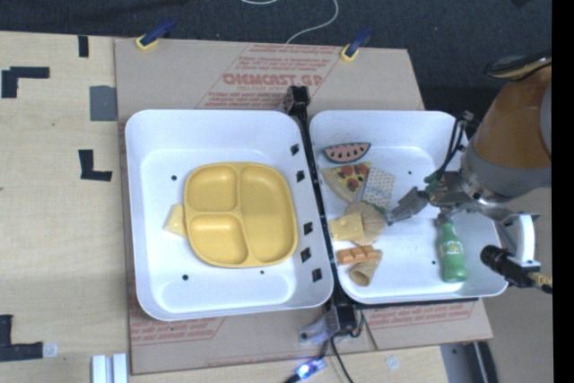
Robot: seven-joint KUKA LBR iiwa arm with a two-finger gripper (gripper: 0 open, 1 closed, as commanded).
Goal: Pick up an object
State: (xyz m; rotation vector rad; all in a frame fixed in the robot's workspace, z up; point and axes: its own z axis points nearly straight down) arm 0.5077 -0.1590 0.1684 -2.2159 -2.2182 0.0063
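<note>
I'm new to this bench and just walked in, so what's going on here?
A grey robot arm with an orange band reaches from the right into the right white bin. Its gripper sits low beside a pile of toy food pieces, with a green plastic bottle lying nearby. Nothing is visibly held. The left white bin holds a yellow divided plate.

The arm [516, 143] is showing a rounded grey body with a broad orange band above the wrist. Thin black cables are running along its side, and the gripper [408, 204] is looking dark grey.
</note>
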